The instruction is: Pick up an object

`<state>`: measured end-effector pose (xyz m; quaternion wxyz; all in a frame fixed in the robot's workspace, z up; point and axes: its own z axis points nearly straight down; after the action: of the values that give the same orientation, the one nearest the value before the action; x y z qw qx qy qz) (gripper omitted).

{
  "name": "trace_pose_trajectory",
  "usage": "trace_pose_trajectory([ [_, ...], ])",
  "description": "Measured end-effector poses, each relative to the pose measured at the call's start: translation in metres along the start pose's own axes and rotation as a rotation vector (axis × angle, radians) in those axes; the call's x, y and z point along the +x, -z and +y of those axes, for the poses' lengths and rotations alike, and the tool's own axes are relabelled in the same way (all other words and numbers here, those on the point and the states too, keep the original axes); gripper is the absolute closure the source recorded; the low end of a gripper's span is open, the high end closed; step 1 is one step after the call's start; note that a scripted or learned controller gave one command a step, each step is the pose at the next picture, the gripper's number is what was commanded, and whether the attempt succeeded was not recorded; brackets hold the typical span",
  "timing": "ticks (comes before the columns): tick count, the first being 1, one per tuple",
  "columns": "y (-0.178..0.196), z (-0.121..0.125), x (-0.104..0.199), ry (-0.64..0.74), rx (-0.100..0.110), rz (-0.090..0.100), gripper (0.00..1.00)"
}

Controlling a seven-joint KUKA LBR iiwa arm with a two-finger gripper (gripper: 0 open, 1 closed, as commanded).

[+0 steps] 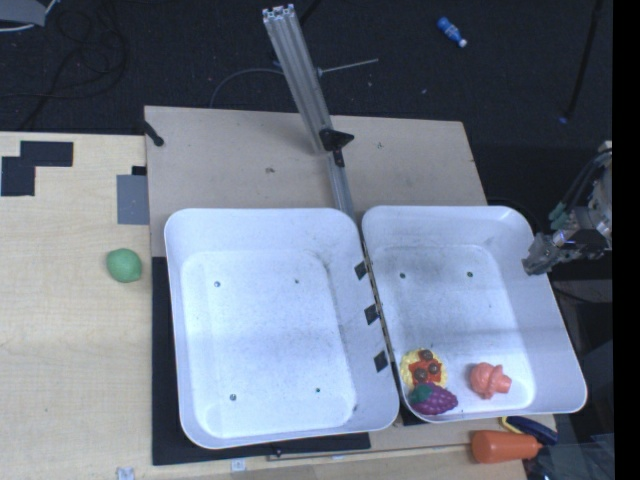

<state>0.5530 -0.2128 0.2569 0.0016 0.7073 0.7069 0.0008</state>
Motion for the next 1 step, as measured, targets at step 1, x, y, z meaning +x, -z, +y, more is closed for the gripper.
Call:
trace_pose_trajectory([
  [1, -0.0136, 0.0135, 0.0513, 0.004, 0.004, 0.002, 1.00],
])
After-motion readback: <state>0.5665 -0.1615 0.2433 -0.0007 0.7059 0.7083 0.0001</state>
